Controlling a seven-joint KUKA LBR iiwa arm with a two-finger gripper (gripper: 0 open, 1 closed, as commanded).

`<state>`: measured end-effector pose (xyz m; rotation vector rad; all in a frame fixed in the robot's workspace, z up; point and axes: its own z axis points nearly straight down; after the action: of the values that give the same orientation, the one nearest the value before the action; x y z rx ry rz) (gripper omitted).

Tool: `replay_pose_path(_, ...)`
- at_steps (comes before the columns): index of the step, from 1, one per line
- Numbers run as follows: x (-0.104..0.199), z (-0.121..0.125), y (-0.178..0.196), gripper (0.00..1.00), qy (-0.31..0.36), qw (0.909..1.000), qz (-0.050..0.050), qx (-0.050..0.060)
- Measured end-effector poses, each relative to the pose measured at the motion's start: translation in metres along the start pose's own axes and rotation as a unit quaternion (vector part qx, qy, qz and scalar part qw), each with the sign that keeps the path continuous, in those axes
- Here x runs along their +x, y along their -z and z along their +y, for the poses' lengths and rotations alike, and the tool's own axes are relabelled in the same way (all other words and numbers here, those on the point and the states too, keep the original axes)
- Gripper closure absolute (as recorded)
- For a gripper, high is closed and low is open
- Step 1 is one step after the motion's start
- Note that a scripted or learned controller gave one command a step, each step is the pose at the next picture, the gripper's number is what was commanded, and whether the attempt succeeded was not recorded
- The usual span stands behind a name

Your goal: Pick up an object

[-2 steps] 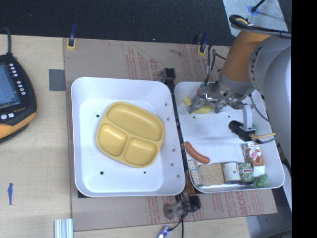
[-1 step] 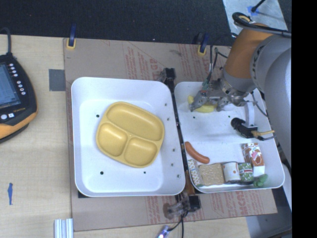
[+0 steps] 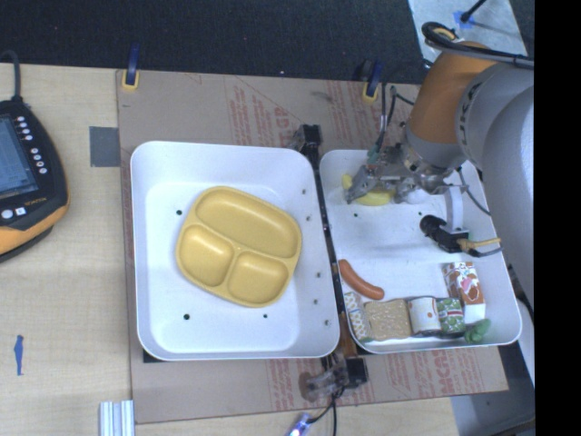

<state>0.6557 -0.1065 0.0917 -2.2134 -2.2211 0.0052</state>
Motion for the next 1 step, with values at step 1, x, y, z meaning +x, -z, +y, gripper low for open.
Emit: replay_pose_path(1, 0.0076, -0.0001, 0.0, 0.0, 0.0, 1.0, 0.0, 0.001)
